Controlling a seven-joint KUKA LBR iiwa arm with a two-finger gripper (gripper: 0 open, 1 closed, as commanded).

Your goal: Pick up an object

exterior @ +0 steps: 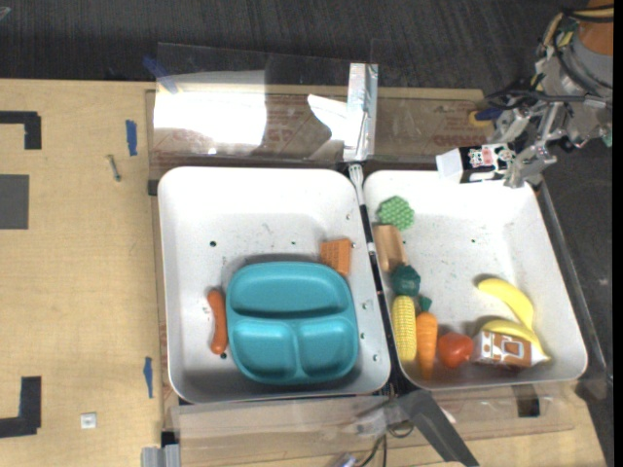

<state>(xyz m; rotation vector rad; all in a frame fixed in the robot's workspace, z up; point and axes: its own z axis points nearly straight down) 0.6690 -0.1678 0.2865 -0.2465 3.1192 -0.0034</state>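
The right bin point(560, 290) holds several toy foods. Along its left wall lie a green leafy piece point(395, 212), a tan cylinder point(388, 246), a dark green piece point(406, 280), a yellow corn cob point(403, 327) and an orange carrot point(426, 334). A red tomato point(454, 348), a small carton point(504, 348) and a yellow banana point(511, 300) sit at the near right. My gripper point(524, 159) hangs over the bin's far right corner, apart from all of them, with nothing seen in it.
The left bin point(185, 222) carries a teal divided plate point(290, 321), an orange block point(337, 254) at the plate's far right and a red-orange sausage point(218, 321) on its left. A clear plastic sheet point(253, 115) lies behind the bins. Cardboard covers the bench on the left.
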